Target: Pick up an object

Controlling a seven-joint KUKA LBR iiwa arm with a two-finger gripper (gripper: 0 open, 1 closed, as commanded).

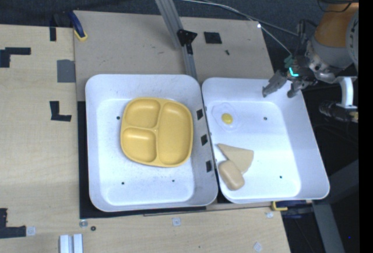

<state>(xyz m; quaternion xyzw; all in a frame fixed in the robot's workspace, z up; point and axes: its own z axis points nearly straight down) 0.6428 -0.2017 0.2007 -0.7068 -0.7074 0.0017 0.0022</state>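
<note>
- The arm reaches in from the upper right of the frame, its end effector (281, 87) hanging over the upper right rim of the right bin (303, 129), fingers spread apart with nothing between them.
- In the left bin (99, 129) lies a smooth yellow divided plate (157, 132) with rounded corners.
- The right bin holds a fried-egg toy (226, 118), a pale wedge (238, 156) and a tan rounded block (231, 175), the last two touching.

Two white bins (99, 129) on bench (116, 42)
</note>
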